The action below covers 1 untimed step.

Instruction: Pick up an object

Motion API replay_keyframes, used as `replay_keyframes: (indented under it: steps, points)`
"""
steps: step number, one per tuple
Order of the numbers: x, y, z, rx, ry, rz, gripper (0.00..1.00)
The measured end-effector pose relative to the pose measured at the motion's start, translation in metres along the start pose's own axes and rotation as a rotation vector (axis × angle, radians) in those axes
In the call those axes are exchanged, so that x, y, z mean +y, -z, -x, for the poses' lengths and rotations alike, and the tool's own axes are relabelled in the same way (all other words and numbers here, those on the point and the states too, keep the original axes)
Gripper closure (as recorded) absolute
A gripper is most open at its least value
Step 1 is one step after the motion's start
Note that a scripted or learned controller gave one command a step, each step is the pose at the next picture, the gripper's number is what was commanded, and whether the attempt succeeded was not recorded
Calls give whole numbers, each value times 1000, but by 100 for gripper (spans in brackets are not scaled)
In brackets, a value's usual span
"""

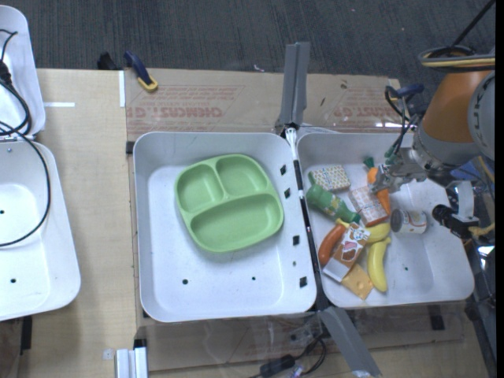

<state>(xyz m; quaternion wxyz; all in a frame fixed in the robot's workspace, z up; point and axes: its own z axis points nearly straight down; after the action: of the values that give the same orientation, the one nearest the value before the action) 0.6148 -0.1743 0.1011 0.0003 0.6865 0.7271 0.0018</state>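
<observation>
The tool [387, 181] hangs low over the upper part of the right bin [441, 286], at the end of the grey arm [457, 124] that comes in from the right; how far it is open cannot be told from this angle, and nothing can be seen held in it. Just to its left and below lies a heap of small things: a green bottle [329, 202], a speckled sponge [331, 178], a small red-and-white packet [367, 205] almost under the tool, a carrot [328, 244], a brown snack pouch [346, 252] and a banana [379, 261]. A small white roll [410, 221] lies just below and right of the tool. The left bin [157, 274] holds a green divided plate [229, 202], well apart from the tool. Both bins sit on the tabletop [94, 132].
</observation>
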Motion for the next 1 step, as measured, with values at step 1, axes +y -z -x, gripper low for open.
replay_keyframes:
  steps: [1]
  points:
    - [7, 113, -86, -2, 129, -9, 100]
